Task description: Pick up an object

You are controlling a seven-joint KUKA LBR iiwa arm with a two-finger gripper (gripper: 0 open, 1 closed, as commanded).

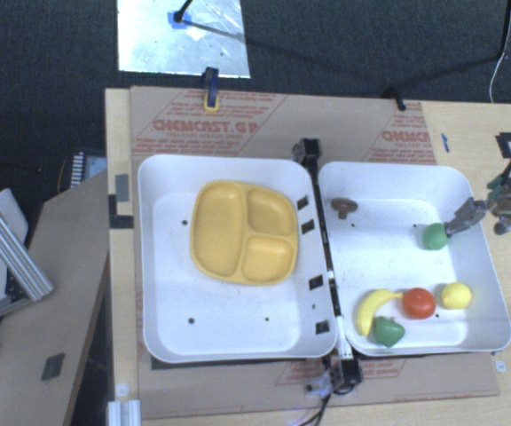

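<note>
Bench, right bin (482,264): gripper (455,224) touching green ball (434,236), finger state unclear; banana (373,307) curved, long axis diagonal.

Dark carpet (43,51), shiny floor sheet (183,25).

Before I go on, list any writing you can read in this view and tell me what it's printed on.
"CHEMCAST GP" in red, on the brown protective sheet under the bins, behind the left bin.
A second red print of the same kind on the sheet behind the right bin, at the spot: partly cut off, too blurred to read surely.
Smaller red print lines beside both: too small to read.
No writing visible on the yellow plate or the toy fruit.
</note>
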